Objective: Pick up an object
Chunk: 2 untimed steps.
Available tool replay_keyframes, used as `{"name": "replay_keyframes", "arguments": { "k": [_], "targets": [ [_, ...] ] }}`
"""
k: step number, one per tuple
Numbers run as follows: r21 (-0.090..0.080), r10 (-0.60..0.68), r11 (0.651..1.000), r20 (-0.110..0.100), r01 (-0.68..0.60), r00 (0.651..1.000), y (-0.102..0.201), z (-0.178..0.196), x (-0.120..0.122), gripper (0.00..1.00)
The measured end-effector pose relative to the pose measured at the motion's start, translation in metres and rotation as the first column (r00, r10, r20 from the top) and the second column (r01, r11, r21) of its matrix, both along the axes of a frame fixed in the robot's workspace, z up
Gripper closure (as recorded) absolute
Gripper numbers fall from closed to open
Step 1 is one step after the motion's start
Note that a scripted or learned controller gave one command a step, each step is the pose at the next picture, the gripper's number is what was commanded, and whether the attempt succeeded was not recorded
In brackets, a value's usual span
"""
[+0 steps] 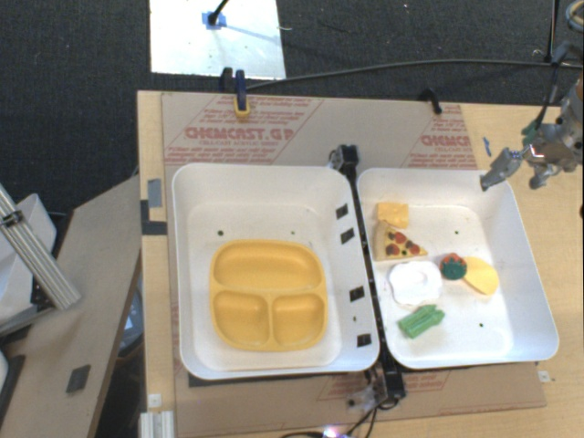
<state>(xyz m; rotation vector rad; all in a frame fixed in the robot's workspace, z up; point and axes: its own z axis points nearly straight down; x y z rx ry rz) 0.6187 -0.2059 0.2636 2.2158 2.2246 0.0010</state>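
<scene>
The right bin [511, 245] holds several toy foods: a yellow cheese block [393, 213], a pizza slice [399, 244], a white round piece [415, 282], a red tomato-like piece [453, 266], a yellow lemon-like piece [482, 278] and a green piece [421, 320]. My gripper [516, 165] hangs at the far right, above the bin's back right corner, well away from the foods. Its two fingers are spread apart with nothing between them.
The left bin [196, 245] holds a yellow divided plate [268, 293]. Black clips run along the seam between the bins. A white sheet [215, 26] lies on the dark floor beyond the bench. A metal rail [36, 254] sits at the left.
</scene>
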Motion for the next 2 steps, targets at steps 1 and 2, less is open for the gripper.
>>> {"name": "replay_keyframes", "arguments": {
  "k": [1,2],
  "targets": [
    [0.000,0.000,1.000,-0.002,0.000,1.000,0.003,-0.042,0.001,0.00],
    [0.001,-0.002,1.000,-0.004,0.002,1.000,0.002,-0.102,-0.006,0.00]
  ]
}}
